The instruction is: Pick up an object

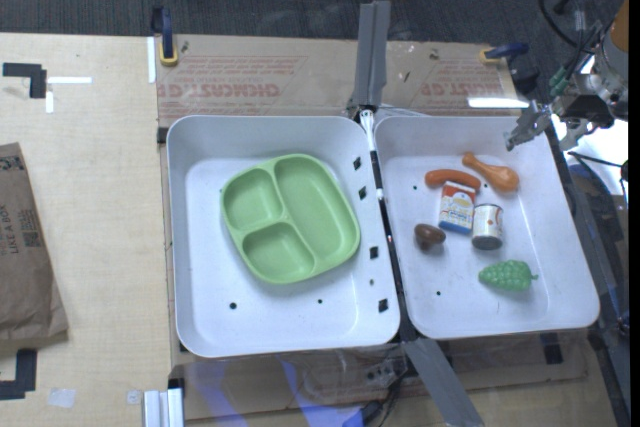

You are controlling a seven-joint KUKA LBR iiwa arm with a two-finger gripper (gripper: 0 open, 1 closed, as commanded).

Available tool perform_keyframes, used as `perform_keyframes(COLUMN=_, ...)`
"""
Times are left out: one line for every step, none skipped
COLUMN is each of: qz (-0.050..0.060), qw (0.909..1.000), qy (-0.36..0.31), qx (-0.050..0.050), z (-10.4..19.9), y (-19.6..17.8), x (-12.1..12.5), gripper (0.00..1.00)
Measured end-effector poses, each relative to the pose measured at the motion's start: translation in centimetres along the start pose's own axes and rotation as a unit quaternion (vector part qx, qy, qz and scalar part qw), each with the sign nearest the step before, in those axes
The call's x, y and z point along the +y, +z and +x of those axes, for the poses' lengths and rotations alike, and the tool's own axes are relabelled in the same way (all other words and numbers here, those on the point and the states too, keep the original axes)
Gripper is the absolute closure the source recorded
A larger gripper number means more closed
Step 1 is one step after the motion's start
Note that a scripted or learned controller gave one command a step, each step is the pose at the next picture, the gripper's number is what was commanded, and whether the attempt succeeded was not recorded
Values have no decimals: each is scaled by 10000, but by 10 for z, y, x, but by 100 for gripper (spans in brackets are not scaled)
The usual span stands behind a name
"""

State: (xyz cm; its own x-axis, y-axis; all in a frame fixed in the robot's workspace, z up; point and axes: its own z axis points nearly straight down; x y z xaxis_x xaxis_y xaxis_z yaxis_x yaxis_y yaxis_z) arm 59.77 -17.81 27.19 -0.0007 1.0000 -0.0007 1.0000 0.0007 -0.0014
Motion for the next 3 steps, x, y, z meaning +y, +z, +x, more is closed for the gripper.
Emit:
perform_keyframes(qz=-1, qw=9992, qy=401, qx=1, z=-10, y=163, x=-10, gripper=0)
perform_keyframes(qz=-10, qw=9992, qy=398, qx=-3, z=-7, y=85, x=15, gripper=0)
perform_keyframes(qz=-17, qw=9988, qy=481, qx=-6, z=-24, y=178, x=47, gripper=0)
